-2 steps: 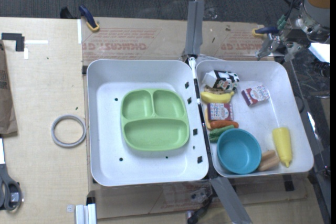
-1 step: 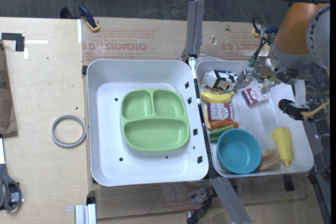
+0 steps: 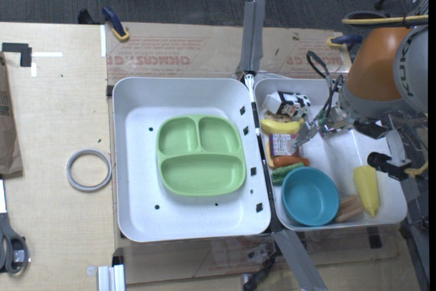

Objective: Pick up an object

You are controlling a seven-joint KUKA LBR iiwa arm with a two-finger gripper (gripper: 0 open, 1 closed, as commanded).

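My gripper (image 3: 308, 133) reaches down into the right bin (image 3: 392, 218) from the right, with the arm's orange band (image 3: 373, 65) above it. Its tip is beside a printed snack packet (image 3: 281, 144) and just right of a yellow banana (image 3: 280, 125). A black-and-white carton (image 3: 291, 105) lies behind the banana. An orange carrot (image 3: 289, 161) and a green piece (image 3: 278, 174) lie in front of the packet. A blue bowl (image 3: 310, 196) sits at the bin's front, with a tan stick (image 3: 349, 208) and a yellow corn cob (image 3: 366, 189) to its right.
The left bin (image 3: 129, 167) holds a green divided plate (image 3: 201, 155). On the bench to the left lie a grey tape ring (image 3: 88, 169), scissors (image 3: 12, 249) and a brown bag (image 3: 8, 126). A blue clamp (image 3: 116, 22) sits at the back.
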